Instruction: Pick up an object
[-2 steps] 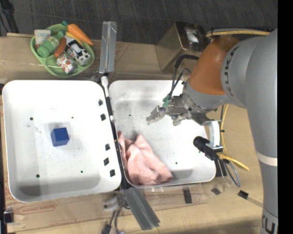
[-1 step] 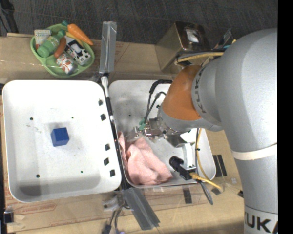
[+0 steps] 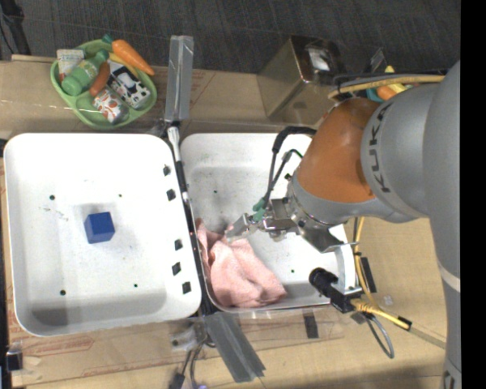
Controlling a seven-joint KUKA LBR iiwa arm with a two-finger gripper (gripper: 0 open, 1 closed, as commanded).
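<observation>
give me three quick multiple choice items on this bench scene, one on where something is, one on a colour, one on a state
1. Where does the pink cloth lie?
A. in the left bin
B. in the right bin, at its near left corner
C. in the green bowl

2. What colour is the cube in the left bin?
A. blue
B. red
C. yellow

3. How does the cube stand to the gripper?
A. clamped in it
B. apart from it, lying in the other bin
C. stacked on the cloth

Answers:
1. B, the cloth is bunched against the near left corner of the right bin.
2. A, the cube is plainly blue against the white floor.
3. B, the gripper is over the right bin by the cloth, while the cube sits alone in the left bin.

The green bowl behind the bins holds toy food.
</observation>
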